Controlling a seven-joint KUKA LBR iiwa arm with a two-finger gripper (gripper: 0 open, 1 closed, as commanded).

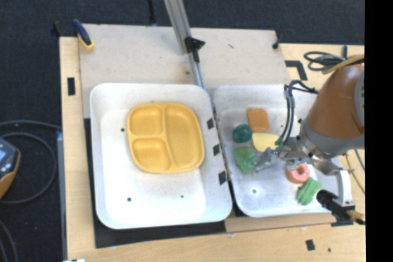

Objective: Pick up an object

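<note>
In the right bin (245, 205) lie an orange block (258, 119), a dark green ball (242, 132), a pale yellow piece (264, 142), a green leafy toy (245, 159), a pink ring (298, 173) and a light green piece (308, 191). My gripper (268, 160) is low in this bin, just right of the green leafy toy and below the yellow piece. The arm's wrist (334, 110) hangs over the bin's right side. I see nothing held between the fingers.
The left bin (110, 193) holds a yellow divided plate (166, 136). A metal pole (175, 6) rises from behind the bins. Cables and scissors (322, 60) lie on the bench at the right.
</note>
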